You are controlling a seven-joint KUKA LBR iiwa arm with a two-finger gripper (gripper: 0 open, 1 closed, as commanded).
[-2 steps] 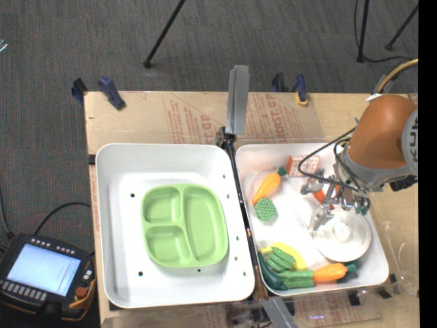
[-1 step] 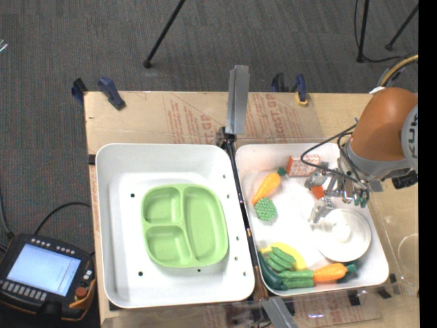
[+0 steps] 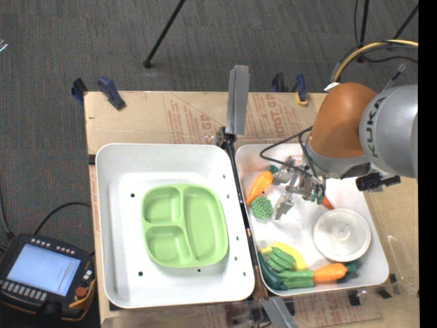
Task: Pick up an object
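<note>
My gripper (image 3: 298, 195) hangs over the upper middle of the right bin (image 3: 379, 251), below the orange wrist band. It looks open, with nothing between its fingers. Just to its left lie a knobbly green toy vegetable (image 3: 262, 208) and an orange carrot (image 3: 258, 184). The lower fingertip (image 3: 281, 209) is close beside the green vegetable; I cannot tell whether they touch. A small orange piece (image 3: 328, 202) pokes out at the gripper's right side.
A white bowl (image 3: 341, 234) stands at the bin's right. Along the front wall lie a yellow banana (image 3: 291, 252), green pods (image 3: 285, 270) and a second carrot (image 3: 330, 272). The left bin (image 3: 116, 183) holds a green divided plate (image 3: 184, 225).
</note>
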